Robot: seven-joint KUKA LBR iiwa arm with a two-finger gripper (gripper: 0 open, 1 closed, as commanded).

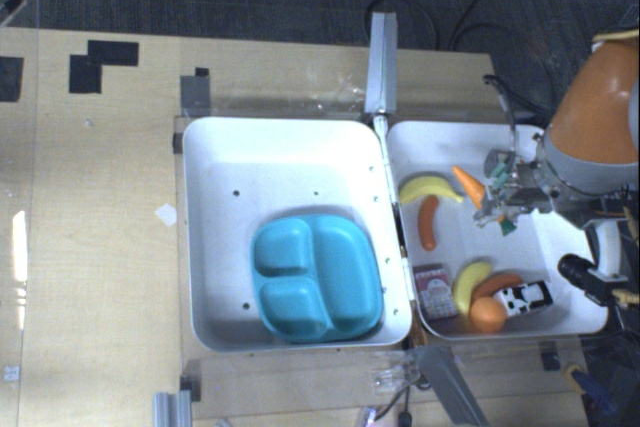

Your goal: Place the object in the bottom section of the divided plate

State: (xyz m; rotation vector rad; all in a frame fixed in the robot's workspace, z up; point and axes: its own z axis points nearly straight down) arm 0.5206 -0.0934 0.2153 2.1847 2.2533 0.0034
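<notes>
A blue divided plate (320,277) lies in the lower middle of the left bin (215,215), with two small sections on its left and one large section on its right. My gripper (500,205) hangs over the right bin (450,133), just right of an orange carrot (468,183) and apart from the plate. Close to it are a yellow banana (430,187) and a red sausage (428,221). A small teal piece (508,227) shows just below the gripper.
At the right bin's front lie a small dark box (433,290), a second banana (470,283), an orange fruit (487,314), a reddish sausage (502,282) and a black-and-white item (525,297). A metal post (382,65) rises between the bins.
</notes>
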